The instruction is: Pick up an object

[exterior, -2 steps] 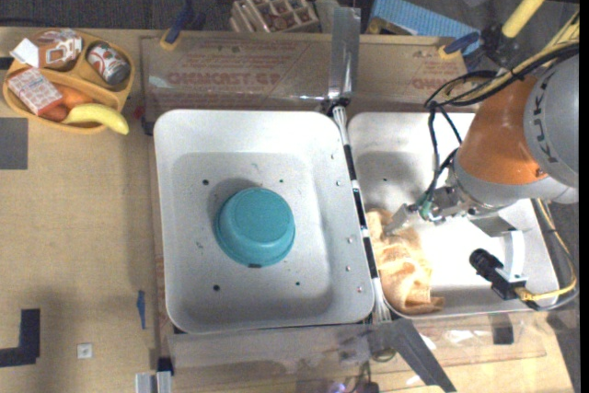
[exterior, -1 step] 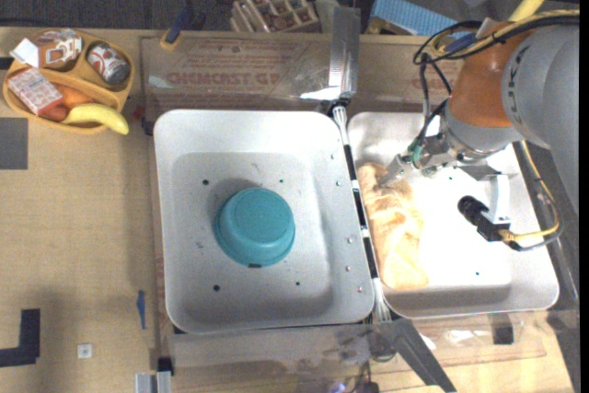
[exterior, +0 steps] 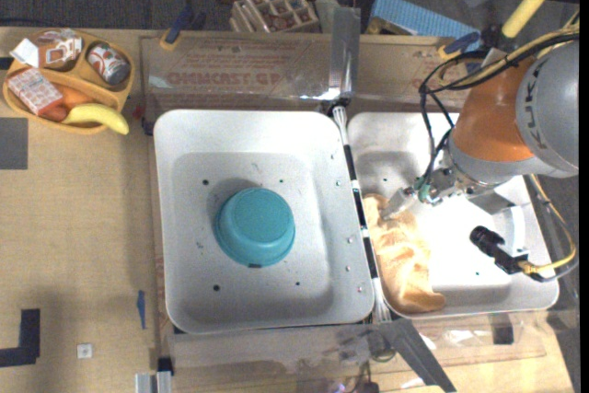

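Over right bin (exterior: 387, 150), gripper (exterior: 394, 207) is held low, close above top edge of crumpled yellow cloth (exterior: 406, 264) lying against bin's left wall; gripper opening cannot be told; nothing is seen lifted; grasp and lift are judged not yet done; teal bowl (exterior: 256, 225) is left upturned in left bin (exterior: 184, 152).

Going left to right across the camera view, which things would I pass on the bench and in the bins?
food tray → teal bowl → yellow cloth → robot arm
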You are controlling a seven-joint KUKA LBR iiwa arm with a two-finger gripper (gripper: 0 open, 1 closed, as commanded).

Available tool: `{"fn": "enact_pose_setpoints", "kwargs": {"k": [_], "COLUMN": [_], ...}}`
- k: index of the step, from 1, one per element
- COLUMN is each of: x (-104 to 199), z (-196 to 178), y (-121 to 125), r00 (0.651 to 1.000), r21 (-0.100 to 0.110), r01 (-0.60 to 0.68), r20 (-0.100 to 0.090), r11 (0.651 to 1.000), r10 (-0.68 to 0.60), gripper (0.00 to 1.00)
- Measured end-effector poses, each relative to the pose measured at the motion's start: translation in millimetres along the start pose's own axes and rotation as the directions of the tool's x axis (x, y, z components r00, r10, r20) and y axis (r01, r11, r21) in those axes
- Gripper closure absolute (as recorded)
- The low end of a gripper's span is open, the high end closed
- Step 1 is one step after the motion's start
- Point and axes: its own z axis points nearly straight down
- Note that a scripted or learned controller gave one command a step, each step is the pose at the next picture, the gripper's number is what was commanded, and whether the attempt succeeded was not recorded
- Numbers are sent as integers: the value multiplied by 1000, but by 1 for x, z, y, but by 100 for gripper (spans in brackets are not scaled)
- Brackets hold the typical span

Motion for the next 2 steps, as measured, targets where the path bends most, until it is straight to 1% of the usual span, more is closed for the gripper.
{"fn": "enact_pose_setpoints", "kwargs": {"k": [1, 2], "x": [14, 13], "z": [-1, -12], "y": [-35, -34], "r00": [997, 998], "r21": [-2, -5], "r01": [71, 67], "r20": [1, -1], "r11": [997, 998], "r10": [-71, -67], "gripper": [0, 100]}}
